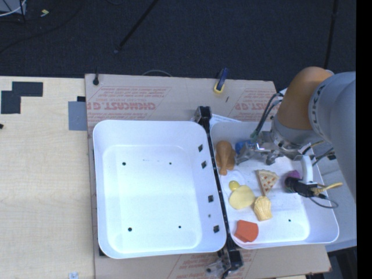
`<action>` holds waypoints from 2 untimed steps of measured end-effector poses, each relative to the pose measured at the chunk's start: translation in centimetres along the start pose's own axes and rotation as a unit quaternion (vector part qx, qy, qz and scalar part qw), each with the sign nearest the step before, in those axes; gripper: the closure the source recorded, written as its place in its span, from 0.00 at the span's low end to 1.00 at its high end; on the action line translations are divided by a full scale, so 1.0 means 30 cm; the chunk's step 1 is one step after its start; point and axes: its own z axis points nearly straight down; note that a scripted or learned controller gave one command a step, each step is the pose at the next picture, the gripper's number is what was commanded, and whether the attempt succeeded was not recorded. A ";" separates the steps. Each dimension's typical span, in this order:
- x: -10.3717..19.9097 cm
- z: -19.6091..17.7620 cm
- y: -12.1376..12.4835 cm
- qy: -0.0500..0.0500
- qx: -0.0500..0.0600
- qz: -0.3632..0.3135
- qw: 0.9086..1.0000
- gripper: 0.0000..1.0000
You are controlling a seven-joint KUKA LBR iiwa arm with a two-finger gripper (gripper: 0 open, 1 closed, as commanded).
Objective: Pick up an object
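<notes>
Two shallow white bins sit side by side on a brown cardboard sheet (145,100) laid over the pale wooden surface (40,185). The left bin (151,190) holds nothing to pick. The right bin (290,228) holds all the loose things.

One grey arm with an orange band (325,106) reaches in from the right. Its gripper (256,150) hangs low over the far part of the right bin. From this angle it is not readable whether the gripper's grip is apart or together, and nothing can be seen held in it.

Six loose things lie in the right bin, one of each:
- a brown oblong loaf-like piece (224,156) against the left wall, just left of the gripper
- a yellow pear-shaped lump (240,196) nearer the middle
- an orange-red block (247,231) at the near edge
- a pale yellow ridged piece (262,208) just right of the yellow lump
- a tan triangular wedge like a pizza slice (267,181) near the gripper
- a small purple thing (294,173) to the right, partly hidden

As a judgement, the step in hand is the approach: the gripper is over the cluster but has nothing lifted. The brown piece and the wedge are the closest candidates. The next move calls for settling squarely over one of them, clear of the bin wall and of neighbours, then closing and lifting. The crowding around the yellow lump could spoil a grasp there.
</notes>
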 end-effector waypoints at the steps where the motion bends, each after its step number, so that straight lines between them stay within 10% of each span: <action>1: -0.107 0.000 -0.106 0.000 0.001 0.000 1.000 0.00; 2: -0.107 -0.034 -0.102 0.001 0.000 0.001 1.000 1.00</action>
